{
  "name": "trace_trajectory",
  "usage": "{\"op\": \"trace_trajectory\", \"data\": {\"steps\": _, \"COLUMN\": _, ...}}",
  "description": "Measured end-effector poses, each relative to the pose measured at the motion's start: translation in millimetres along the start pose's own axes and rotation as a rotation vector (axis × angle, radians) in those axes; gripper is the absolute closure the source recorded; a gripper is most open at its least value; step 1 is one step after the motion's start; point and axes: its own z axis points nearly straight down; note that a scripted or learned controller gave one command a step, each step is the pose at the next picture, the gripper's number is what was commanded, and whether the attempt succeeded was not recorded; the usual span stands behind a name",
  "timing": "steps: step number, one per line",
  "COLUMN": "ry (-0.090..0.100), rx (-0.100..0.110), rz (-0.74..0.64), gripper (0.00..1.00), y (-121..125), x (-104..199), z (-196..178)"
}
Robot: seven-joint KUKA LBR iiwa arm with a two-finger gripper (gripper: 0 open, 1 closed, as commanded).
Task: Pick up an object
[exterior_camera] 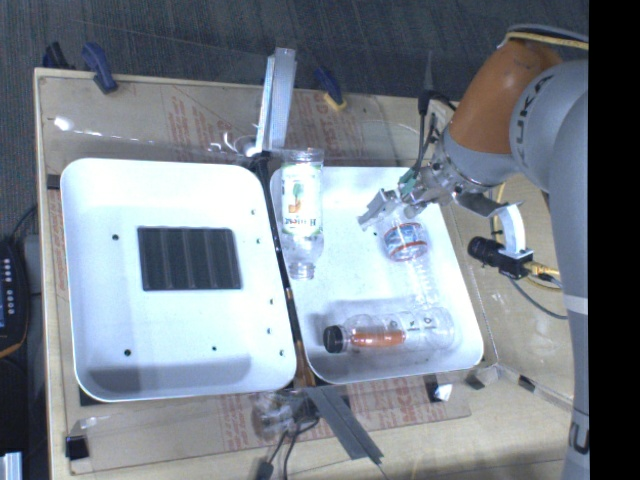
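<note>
Clear bottle [405, 240] just below fingers [381, 211]

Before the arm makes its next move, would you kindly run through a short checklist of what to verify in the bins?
1. Gripper over the right white bin: ok, near its back right corner.
2. Target under the gripper: ok, a clear plastic bottle with a red and blue label lies just below it.
3. Bottle between the fingers: cannot tell.
4. Neighbours apart from the target: ok; the clear bottle with a white and green label lies along the bin's left wall, the clear bottle with a black cap and orange contents along the front.
5. Left white bin involved: ok, arm stays away.
</note>
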Motion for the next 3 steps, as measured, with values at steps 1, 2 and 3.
{"op": "trace_trajectory", "data": {"steps": 1, "ry": 0.002, "rx": 0.004, "rz": -0.002, "gripper": 0.0, "y": -2.6, "x": 2.5, "z": 36.4}}
{"op": "trace_trajectory", "data": {"steps": 2, "ry": 0.002, "rx": 0.004, "rz": -0.001, "gripper": 0.0, "y": -2.6, "x": 2.4, "z": 36.3}}
{"op": "trace_trajectory", "data": {"steps": 3, "ry": 0.002, "rx": 0.004, "rz": -0.001, "gripper": 0.0, "y": -2.6, "x": 2.4, "z": 36.3}}
